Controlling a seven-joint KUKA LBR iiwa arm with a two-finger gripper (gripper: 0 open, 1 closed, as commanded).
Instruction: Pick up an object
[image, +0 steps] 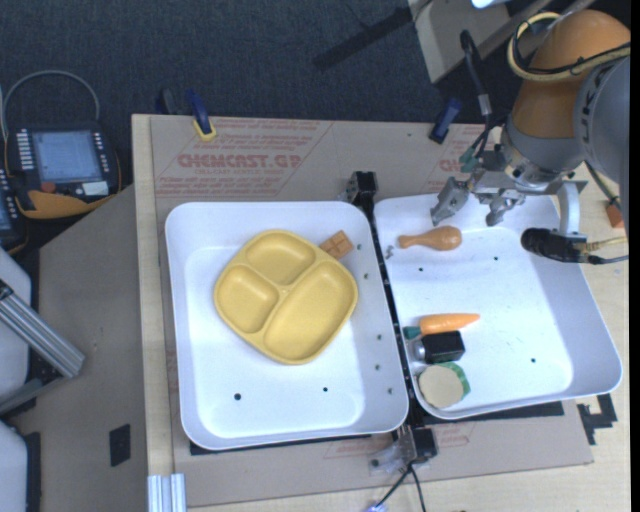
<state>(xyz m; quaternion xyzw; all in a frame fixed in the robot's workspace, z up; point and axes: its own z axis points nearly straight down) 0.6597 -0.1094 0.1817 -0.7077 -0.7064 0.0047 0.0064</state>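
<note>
1. The gripper (473, 206) hangs over the right bin's (560, 350) far edge, fingers spread, grasping nothing.
2. Just below it lies a tan drumstick (432, 239).
3. Nearer the front: carrot (449, 322), black block (441, 347).
4. The left bin (200, 400) bears a yellow plate (286, 296).

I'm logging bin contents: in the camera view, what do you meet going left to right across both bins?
Yellow divided plate → small brown block → chicken drumstick → gripper above the right bin's far edge.

Grey arm reaching from right, gripper (472, 205) pointing down, fingers spread
</note>
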